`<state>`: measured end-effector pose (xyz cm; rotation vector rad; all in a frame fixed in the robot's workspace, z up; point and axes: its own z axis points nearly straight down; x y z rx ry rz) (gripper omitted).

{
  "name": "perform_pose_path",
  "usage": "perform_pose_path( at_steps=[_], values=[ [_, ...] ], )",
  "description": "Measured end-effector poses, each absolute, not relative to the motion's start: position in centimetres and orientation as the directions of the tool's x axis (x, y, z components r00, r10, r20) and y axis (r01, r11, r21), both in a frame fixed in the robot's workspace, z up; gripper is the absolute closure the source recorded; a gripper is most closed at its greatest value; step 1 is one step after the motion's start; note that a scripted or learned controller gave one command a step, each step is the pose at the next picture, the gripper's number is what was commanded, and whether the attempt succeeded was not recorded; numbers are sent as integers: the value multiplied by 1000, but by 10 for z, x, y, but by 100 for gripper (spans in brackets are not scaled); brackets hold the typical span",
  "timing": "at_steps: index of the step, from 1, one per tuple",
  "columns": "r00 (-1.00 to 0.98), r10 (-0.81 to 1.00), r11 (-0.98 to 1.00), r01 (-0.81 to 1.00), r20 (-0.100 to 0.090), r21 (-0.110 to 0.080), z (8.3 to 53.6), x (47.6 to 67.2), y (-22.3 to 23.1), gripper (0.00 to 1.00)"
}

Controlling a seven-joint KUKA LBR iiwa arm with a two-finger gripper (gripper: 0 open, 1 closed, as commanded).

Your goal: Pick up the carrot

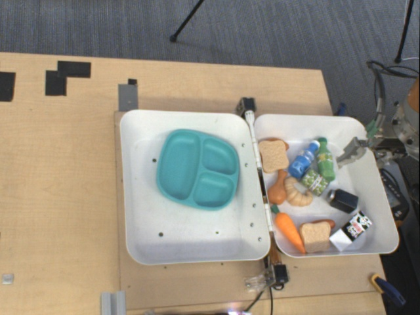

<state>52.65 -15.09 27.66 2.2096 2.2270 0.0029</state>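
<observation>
Tray [197, 169] in left bin [141, 241]; carrot [289, 232] in right bin [384, 231], beside toast slice [316, 235].

Carrot lying in the right bin, near its front left corner

The carrot [289, 231] is orange, smooth and tapered, with a small green stub at its upper-left end. It lies flat on the floor of the right bin [380, 195], slanting from the green end near the bin's left wall down toward the front wall, thick end uppermost. A slice of bread [316, 235] lies just beside it on the right, touching or nearly so.
</observation>
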Motion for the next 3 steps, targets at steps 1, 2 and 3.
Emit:
perform_pose_path(
  at_steps=[1, 2, 3],
  values=[
    [125, 992, -125, 992, 3, -5, 124, 488, -87, 0],
    [453, 891, -454, 891, 7, 5, 88, 490, -90, 0],
    [553, 833, -553, 833, 10, 5, 188, 502, -21, 0]
  ],
)
